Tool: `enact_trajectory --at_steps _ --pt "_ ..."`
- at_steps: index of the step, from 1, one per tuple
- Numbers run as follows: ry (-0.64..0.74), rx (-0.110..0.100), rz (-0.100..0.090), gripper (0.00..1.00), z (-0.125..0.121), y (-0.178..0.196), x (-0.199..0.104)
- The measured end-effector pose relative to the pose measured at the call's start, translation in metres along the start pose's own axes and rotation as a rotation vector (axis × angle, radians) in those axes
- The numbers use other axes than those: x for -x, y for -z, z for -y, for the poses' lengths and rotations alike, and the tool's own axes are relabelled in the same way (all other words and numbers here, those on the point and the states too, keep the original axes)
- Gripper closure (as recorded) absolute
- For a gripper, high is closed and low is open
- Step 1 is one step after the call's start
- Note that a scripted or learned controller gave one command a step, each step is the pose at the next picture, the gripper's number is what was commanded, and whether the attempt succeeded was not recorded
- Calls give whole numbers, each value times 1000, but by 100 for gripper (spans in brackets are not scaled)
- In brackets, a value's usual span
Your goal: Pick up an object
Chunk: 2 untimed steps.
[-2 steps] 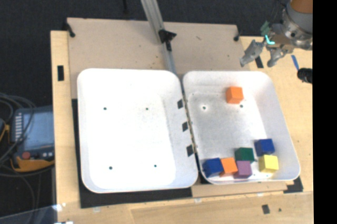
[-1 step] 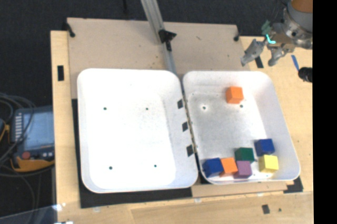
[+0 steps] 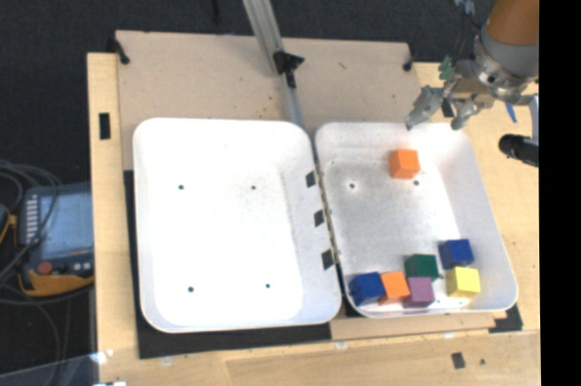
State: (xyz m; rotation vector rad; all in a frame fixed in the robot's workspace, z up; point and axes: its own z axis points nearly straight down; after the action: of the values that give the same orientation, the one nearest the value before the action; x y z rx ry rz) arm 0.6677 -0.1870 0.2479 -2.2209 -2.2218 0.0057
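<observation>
The bench [image 3: 227,361] is a pale wooden surface with a brown board [image 3: 218,71] laid over its far half. Two shallow white bins sit side by side on it, their inner edges touching.

The left bin [image 3: 150,221] holds no blocks; its floor shows a few small dark dots. The right bin [image 3: 486,212] contains all seven blocks.

The arm [image 3: 517,7] enters from the right, its orange band above a grey wrist. The gripper [image 3: 443,112] hangs over the far right corner of the right bin, above the rim. Its two fingers are spread apart with a clear gap between them, and nothing lies in that gap.

A slanted metal pole [image 3: 259,7] runs from the top of the view down to the junction between the bins. A handheld control unit [image 3: 56,234] with a screen lies off the bench at the left, with cables around it.

Block positions in the right bin:
- An orange block [image 3: 404,163] sits alone in the far half, near the gripper but apart from it.
- Six blocks cluster along the near edge: a blue block [image 3: 367,287] at the left, a second orange block [image 3: 395,285] just beside it, then a purple block [image 3: 419,291].
- A green block [image 3: 421,266] sits just behind the purple one.
- A yellow block [image 3: 464,281] lies at the right end, with a second blue block [image 3: 456,252] just behind it.
</observation>
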Motion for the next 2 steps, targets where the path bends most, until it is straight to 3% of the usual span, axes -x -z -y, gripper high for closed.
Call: enact_trajectory --at_steps 2 --pt "-3 -2 -1 0 9 -124 -3"
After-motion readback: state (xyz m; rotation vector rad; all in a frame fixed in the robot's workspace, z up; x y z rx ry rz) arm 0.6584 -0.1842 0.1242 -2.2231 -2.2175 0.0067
